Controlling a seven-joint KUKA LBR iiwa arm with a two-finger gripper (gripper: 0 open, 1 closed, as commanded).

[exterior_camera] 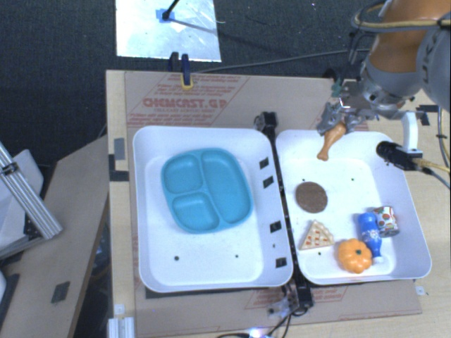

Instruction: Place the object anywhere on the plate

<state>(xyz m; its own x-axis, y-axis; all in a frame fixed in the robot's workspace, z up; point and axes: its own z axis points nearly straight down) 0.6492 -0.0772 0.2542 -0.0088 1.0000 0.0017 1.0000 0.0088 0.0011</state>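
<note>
Nearest the camera, in the right bin (416, 259), lie an orange pumpkin (354, 255), a blue bottle (369, 232), a small can (385, 220) and a pizza slice (316, 236), clustered toward the bin's 5 o'clock corner; a brown cookie (311, 196) sits near its centre. In the left bin (151, 259) rests the blue divided plate (206, 189), three compartments, nothing on it. At the right bin's 12 o'clock edge the arm (405, 34) bends down from the view's 2 o'clock, orange band uppermost, wrist tilted toward 8 o'clock. Its gripper (337, 122) is clamped on the upper end of a tan drumstick (330, 142), which hangs slanting toward 7 o'clock above the bin floor, well apart from the plate.
</note>
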